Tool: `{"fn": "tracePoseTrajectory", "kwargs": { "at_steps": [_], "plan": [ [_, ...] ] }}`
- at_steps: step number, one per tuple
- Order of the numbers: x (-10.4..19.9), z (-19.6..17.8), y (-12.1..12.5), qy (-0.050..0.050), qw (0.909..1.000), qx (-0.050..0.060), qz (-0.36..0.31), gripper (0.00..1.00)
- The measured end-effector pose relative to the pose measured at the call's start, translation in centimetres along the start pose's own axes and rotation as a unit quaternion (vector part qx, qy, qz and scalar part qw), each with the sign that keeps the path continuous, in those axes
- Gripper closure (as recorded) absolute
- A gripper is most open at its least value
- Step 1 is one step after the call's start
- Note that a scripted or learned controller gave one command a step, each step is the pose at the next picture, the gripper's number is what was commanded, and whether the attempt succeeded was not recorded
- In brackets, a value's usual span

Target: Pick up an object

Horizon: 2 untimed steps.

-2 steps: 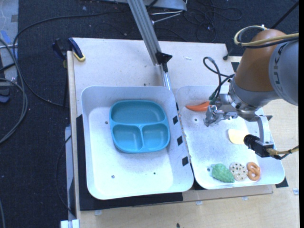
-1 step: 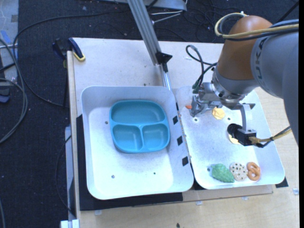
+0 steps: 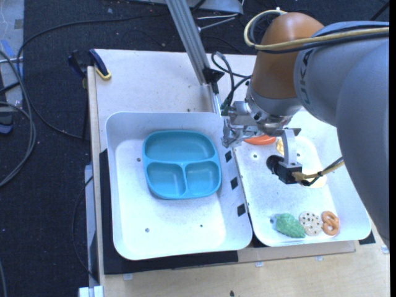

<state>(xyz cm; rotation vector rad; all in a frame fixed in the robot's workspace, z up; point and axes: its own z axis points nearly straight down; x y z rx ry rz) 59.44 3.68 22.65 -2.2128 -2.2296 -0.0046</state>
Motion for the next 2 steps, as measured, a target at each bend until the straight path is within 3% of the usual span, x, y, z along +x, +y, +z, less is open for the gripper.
{"fn": "tracePoseTrajectory", "kwargs": {
  "at_steps": [1, 2],
  "plan": [
    [5.39, 0.66, 2.43, 0.000, 1.0000, 0.000, 0.000, 1.00],
    [5.00, 0.62, 2.37, -0.001, 1.0000, 0.001, 0.002, 0.00]
  ]
}}
